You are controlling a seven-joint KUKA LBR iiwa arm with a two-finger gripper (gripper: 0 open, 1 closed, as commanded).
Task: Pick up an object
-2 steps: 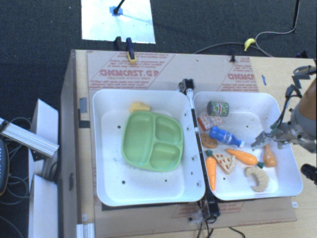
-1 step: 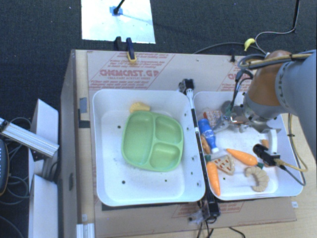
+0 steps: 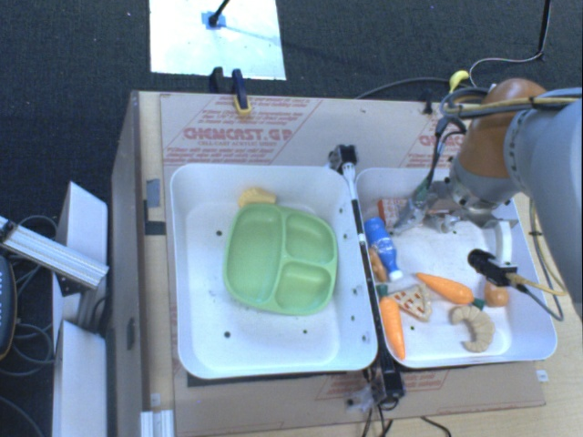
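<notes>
My gripper [image 3: 431, 213] hangs low over the back of the right bin [image 3: 537, 340], under the grey arm with its orange band [image 3: 490, 139]. Just left of it lies a reddish packet [image 3: 393, 211]. A blue and white bottle [image 3: 383, 248] lies along the bin's left wall. In front of the gripper are an orange carrot [image 3: 444, 287], a second carrot [image 3: 392, 327], a toy pizza slice [image 3: 415, 301], a tan croissant-shaped piece [image 3: 476, 327] and a small orange piece [image 3: 496, 295]. Nothing is visibly held.
The left bin [image 3: 196, 335] holds a green divided plate [image 3: 281, 260] with a yellow piece [image 3: 257, 196] behind it. A black divider rail [image 3: 357, 244] runs between the bins. A brownish piece [image 3: 376, 266] lies by the bottle.
</notes>
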